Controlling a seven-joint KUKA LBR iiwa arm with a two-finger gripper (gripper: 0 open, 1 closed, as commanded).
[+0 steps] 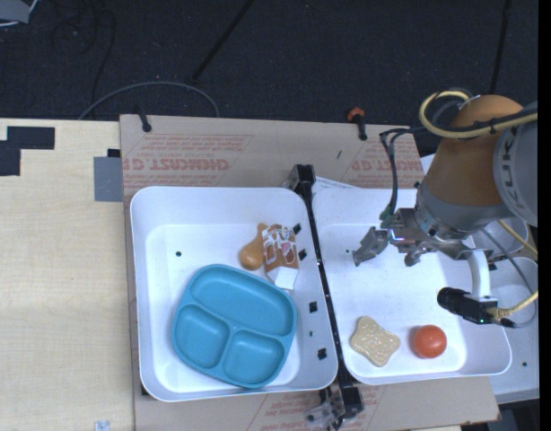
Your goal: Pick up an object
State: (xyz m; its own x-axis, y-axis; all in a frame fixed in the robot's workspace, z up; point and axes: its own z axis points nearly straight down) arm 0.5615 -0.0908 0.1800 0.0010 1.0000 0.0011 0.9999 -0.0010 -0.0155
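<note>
Your gripper (389, 246) sits upper-centre in the right bin (491, 366), fingers spread open, nothing between them. Nearest candidates: cracker-shaped toy (375, 340) at the bin's lower left, long axis running upper-left to lower-right; red ball (429, 340) just right of it, apart, no axis to speak of. Both lie below the gripper with bare floor between. Left bin (150, 241): blue divided plate (233, 324) tilted, small orange-brown toy (270, 248) touching its upper edge by the divider.
</note>
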